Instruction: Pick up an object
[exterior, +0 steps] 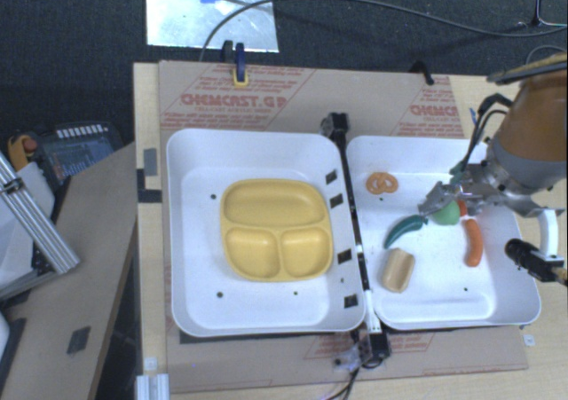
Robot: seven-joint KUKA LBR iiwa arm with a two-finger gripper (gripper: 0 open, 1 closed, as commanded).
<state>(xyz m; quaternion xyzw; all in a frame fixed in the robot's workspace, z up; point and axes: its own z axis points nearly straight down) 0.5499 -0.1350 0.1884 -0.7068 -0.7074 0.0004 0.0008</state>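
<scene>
Starting at the left, the left shallow white plastic bin is sitting on the bench and holding a yellow plastic plate with three compartments, one wide section at the top and two smaller ones below. The plate is lying flat near the middle of that bin.

Moving across the black divider, the right shallow white plastic bin is holding several small items. A small orange-brown pretzel-shaped toy is lying in its upper left part. Below it, a dark teal curved piece shaped like a pepper or leaf is resting near the middle, its tip pointing down and left. A tan, rounded block that looks like a bread roll is lying below the teal piece, close to the bin's left wall.

Further right, a bright green rounded object is sitting just under the gripper, touching or nearly touching the upper end of the teal piece. Beside it, an orange-red sausage-shaped toy is lying upright in the view, well clear of the roll.

The grey two-finger gripper is hanging low over the green object, reaching in from the right beneath the arm's orange band. Whether its fingers are spread or closed, and whether they are clasping the green object, cannot be told.
</scene>
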